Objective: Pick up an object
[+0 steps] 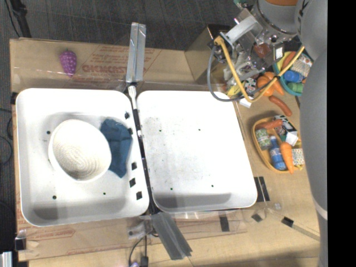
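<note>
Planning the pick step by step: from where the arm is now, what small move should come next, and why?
Probably swing left toward the left bin: the gripper sits beyond the right bin's far corner, while the white round object and blue cloth lie there.

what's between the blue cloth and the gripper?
Camera view: the divider between bins, then the right bin's bare floor, separate the blue cloth from the gripper.

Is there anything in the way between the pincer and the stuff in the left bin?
Nothing visible blocks it. The pincer hangs over the right bin's far right corner, and the white hat and blue cloth lie exposed in the left bin.
</note>
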Available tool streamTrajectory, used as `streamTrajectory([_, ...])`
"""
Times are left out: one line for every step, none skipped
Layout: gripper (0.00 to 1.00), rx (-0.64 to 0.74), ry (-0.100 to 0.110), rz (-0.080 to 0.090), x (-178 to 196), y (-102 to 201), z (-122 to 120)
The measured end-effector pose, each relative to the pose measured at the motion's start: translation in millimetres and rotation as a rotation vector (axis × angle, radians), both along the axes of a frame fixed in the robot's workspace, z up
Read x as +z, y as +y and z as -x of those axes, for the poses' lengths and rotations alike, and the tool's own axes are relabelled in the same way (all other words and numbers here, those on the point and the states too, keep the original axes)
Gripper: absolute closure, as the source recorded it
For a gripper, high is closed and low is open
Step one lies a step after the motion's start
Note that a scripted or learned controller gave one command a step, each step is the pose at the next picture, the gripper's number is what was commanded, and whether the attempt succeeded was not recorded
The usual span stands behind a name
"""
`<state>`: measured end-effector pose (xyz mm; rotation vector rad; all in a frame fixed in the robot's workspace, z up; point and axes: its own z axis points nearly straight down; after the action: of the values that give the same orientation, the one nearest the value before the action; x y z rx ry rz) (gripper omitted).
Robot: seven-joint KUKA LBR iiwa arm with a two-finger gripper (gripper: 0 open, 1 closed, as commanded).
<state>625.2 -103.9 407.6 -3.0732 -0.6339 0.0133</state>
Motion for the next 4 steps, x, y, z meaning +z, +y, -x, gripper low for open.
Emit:
streamTrajectory([1.0,-0.173,-0.009,0.004,34.4,74.5,16.7])
streamTrajectory([0.0,-0.173,-0.01,0.004,34.6,74.7,16.7])
streamTrajectory([0.0,-0.164,-0.004,0.002,16.1,-32.0,4.2])
streamTrajectory([0.0,-0.166,-0.001,0.0,7.4,-102.4,55.3])
